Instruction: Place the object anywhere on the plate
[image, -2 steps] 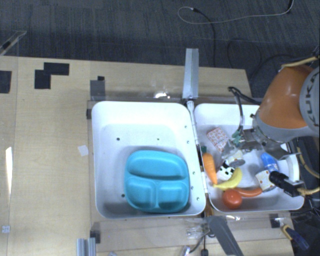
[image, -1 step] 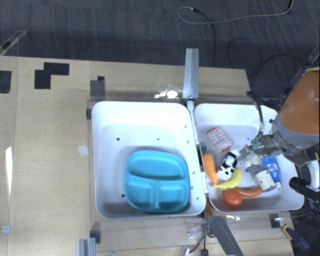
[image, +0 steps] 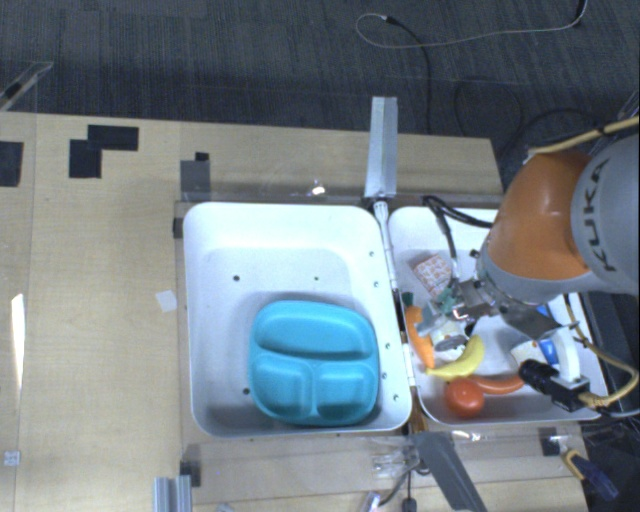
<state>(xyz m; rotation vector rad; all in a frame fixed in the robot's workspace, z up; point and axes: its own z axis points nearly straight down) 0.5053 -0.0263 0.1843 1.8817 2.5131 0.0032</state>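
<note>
Two white bins (image: 215, 300), one blue plate (image: 314, 362)

The smooth blue plastic plate (image: 315, 362) lies in a glossy white bin (image: 215, 300) on a matt wood-grain bench (image: 90, 330).

left bin (image: 215, 300) open around plate (image: 315, 362) (right bin (image: 405, 235) crowded).

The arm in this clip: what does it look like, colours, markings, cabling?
The arm is a bulky rounded body, grey with a broad orange band above the wrist. Dark "KUKA" lettering runs along the grey shell. Black and yellow cables loop around it. The gripper end is a cluster of small dark and metallic parts over the right bin.
</note>
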